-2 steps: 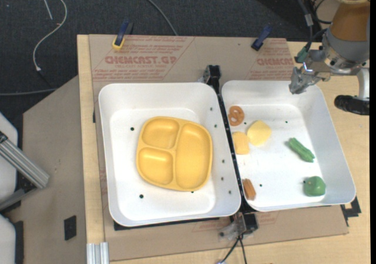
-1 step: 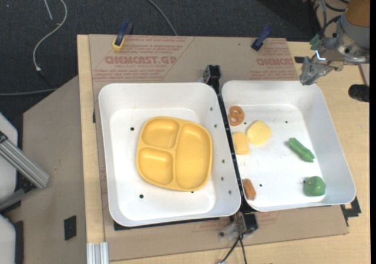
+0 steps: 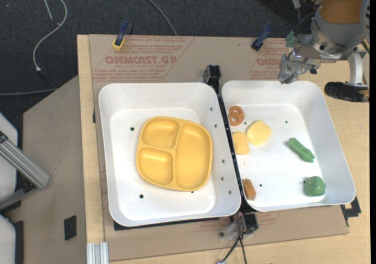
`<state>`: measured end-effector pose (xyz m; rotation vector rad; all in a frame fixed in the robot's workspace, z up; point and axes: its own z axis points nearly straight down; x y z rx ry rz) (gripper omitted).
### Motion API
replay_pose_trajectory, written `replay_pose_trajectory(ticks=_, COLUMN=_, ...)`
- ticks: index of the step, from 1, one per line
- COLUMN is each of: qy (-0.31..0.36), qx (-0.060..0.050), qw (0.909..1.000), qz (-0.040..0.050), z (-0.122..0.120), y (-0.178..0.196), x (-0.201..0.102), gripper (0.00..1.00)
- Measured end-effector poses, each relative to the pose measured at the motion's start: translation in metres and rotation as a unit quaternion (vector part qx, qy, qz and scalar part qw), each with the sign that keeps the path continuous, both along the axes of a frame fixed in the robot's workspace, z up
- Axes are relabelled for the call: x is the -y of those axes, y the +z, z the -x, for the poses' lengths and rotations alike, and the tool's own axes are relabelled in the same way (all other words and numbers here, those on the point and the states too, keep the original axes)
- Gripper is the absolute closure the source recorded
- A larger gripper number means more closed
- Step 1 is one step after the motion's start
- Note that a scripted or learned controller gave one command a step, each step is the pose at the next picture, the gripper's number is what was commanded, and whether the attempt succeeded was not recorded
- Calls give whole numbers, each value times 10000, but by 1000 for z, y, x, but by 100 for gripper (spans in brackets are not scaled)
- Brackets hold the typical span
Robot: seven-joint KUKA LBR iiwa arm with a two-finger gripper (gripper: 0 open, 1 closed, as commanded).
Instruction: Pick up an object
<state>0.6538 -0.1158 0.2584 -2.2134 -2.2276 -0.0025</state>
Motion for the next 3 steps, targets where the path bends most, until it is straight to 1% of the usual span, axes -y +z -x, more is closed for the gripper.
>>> replay_pose_trajectory(ticks=1, qy=2, qx=-7, qw=10000, qz=-6, z=8, y=5, x=-56, gripper=100)
replay_pose_trajectory(ticks=2, qy=6, qx=-15, qw=10000, qz=-9, z=13, y=-2, x=-121, gripper=100)
replay_pose_trajectory(ticks=3, qy=0, qx=-24, qw=10000, qz=-1, z=25, y=-21, x=-177, gripper=100)
